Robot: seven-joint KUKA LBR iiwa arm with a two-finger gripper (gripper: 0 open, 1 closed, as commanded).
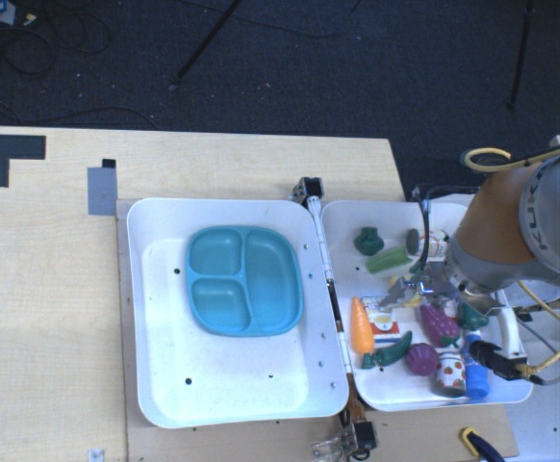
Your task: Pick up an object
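The right bin (343, 221) holds several toy foods. Among them are a dark green pepper (368, 241), a light green pickle (388, 259), an orange carrot (361, 327), a purple grape bunch (439, 323), a round purple piece (420, 359) and a dark green pod (388, 351). My gripper (405, 293) hangs low over the middle of this bin, just below the pickle and up-right of the carrot. The arm's orange band (492, 224) and wrist cover the bin's right part. I see nothing clearly held.
The left bin (155, 354) holds a teal divided plate (243, 280). A small can (450, 373) and a blue piece (477, 381) sit at the right bin's near corner. A clamp (309, 191) sits where the bins meet. Cables trail at the right.
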